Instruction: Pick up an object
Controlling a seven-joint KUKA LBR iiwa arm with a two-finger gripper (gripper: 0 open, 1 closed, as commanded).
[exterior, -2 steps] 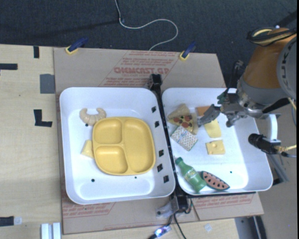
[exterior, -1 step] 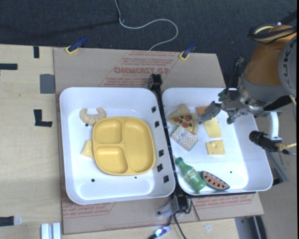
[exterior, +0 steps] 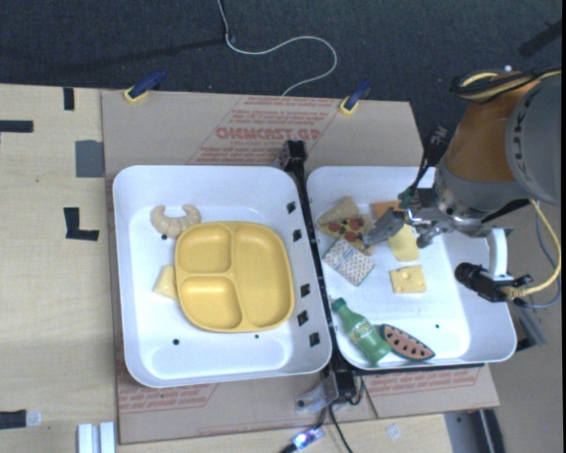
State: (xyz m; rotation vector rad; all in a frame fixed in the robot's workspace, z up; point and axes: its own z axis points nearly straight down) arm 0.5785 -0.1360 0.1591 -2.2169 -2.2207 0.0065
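Observation:
The right bin [exterior: 479, 340] holds several toy foods: a pizza slice [exterior: 342, 220], a checkered waffle square [exterior: 349, 261], a yellow block [exterior: 407, 246], a holed cheese wedge [exterior: 408, 279], a green bottle [exterior: 360, 332] and a watermelon slice [exterior: 407, 342]. An orange piece [exterior: 385, 208] peeks out at the back. My gripper [exterior: 389, 228] hangs low over the bin's back middle, just right of the pizza slice and directly above the yellow block's left edge. Part of the block is hidden under it. Nothing is visibly lifted off the bin floor.
The left bin [exterior: 132, 253] carries a yellow divided plate [exterior: 234, 275], a tan curved pastry [exterior: 174, 219] and a yellow wedge [exterior: 164, 280]. A black divider [exterior: 307, 253] runs between the bins. The arm's grey and orange body [exterior: 495, 159] looms over the right bin's back right corner.

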